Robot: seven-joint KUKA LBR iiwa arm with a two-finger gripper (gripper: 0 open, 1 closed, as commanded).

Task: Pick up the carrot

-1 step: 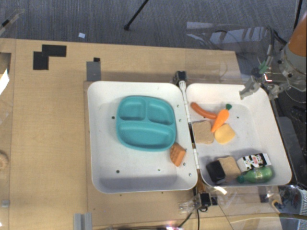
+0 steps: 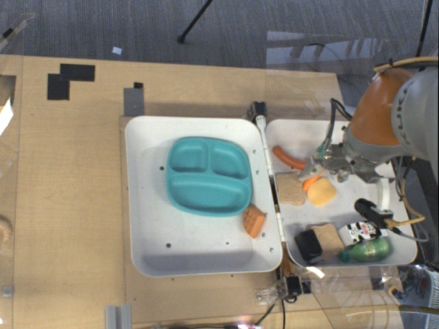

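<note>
Where the bench [image 2: 62, 204] bears two white bins side by side, the left bin [image 2: 147, 245] holds a teal divided plate [image 2: 208, 175] near its middle, lying flat. Just beside the plate's lower right corner sits an orange wedge [image 2: 254, 221], close to the bin's right wall. In the right bin [image 2: 295, 132], a red sausage [image 2: 288, 158] lies slanted near the upper left, and below it rests a tan slice of bread [image 2: 291, 190]. The carrot [image 2: 312, 181], small and orange, lies between the bread and a yellow piece [image 2: 322, 193], touching or nearly touching both. The gripper [image 2: 328, 163] hangs directly above the carrot; whether it is parted, closed or gripping anything cannot be told. Along the bin's lower edge lie a black block [image 2: 308, 245], a tan block [image 2: 329, 237] and a green bottle [image 2: 367, 250].
</note>
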